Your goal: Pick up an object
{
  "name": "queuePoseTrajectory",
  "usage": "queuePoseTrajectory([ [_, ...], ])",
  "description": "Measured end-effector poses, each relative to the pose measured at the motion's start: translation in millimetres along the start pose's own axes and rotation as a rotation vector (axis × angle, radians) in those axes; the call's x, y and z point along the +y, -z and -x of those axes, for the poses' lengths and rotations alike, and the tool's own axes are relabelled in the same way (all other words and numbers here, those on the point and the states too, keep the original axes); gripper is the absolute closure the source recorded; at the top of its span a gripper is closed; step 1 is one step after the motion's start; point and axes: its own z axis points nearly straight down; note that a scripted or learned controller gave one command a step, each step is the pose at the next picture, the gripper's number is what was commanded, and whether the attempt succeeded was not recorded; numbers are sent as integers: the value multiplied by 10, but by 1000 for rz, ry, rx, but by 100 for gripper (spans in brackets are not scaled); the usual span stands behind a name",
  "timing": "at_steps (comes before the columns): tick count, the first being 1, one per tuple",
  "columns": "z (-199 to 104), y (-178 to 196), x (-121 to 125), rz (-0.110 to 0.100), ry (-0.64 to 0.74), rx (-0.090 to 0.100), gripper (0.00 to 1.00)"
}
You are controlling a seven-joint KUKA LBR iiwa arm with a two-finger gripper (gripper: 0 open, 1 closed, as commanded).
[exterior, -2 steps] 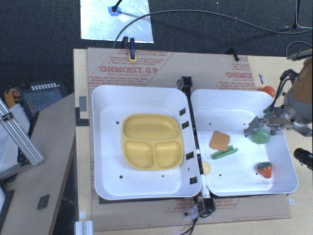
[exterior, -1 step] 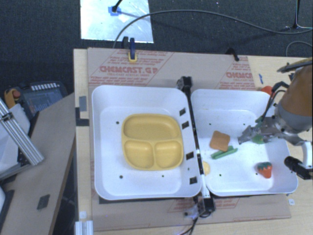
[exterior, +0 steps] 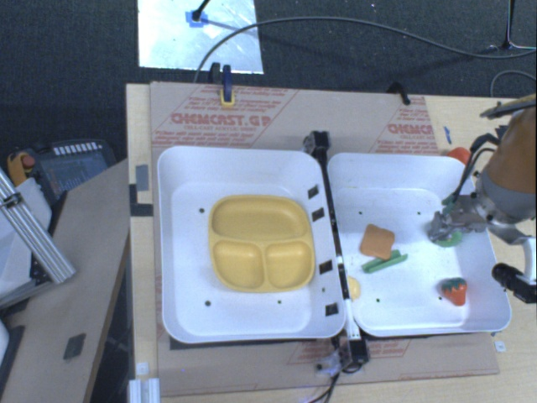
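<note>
Broadly, the worktop (exterior: 277, 107) is seen across the middle of the frame, carrying 2 white bins side by side. The left bin (exterior: 180, 225) holds a yellow divided tray (exterior: 260, 242) with 3 compartments, lying flat near its centre. The right bin (exterior: 403, 179) is reached into by the grey arm (exterior: 512, 166) from the right edge of the frame. The claw (exterior: 449, 225) is lowered at the right side of that bin, directly over a green object (exterior: 453, 239) of which little is visible; whether the claw is spread or closed cannot be told. Left of it, near the bin's centre, an orange-brown slice (exterior: 377, 242) lies touching a green stick (exterior: 384, 263). A small red and green item (exterior: 454, 291) rests at the lower right of the bin.
</note>
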Motion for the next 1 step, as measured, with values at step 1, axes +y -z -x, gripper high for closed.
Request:
queuePoseTrajectory([
  [1, -47, 623, 53, 3, 4, 0, 100],
])
